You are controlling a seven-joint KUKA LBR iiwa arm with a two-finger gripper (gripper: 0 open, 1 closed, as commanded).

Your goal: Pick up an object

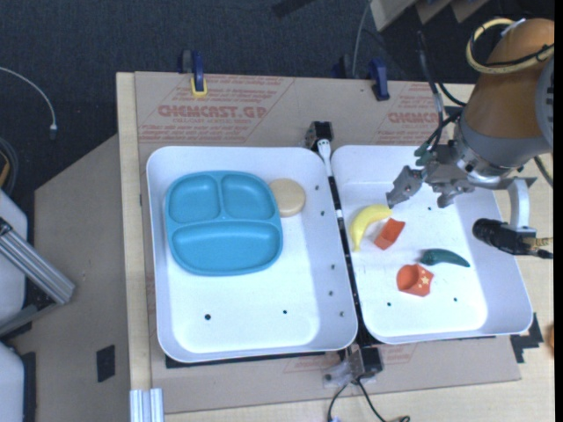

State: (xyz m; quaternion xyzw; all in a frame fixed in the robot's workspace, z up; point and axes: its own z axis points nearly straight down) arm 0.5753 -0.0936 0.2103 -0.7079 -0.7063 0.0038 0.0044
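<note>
My gripper (427, 192) hangs over the far part of the right bin (466, 319), its two fingers spread open with nothing between them. Just below and left of it lie a yellow banana (364, 222) and, touching the banana, an orange-red block (390, 234). Nearer the front sit a red pepper-like piece (414, 280) and a dark green chili (444, 257). None of them touches the fingers.
The left bin (255, 323) holds a blue divided plate (224, 222) and a tan round disc (288, 197) at the plate's far right corner. A ridge with black clips (339, 227) separates the two bins. The arm comes in from the upper right.
</note>
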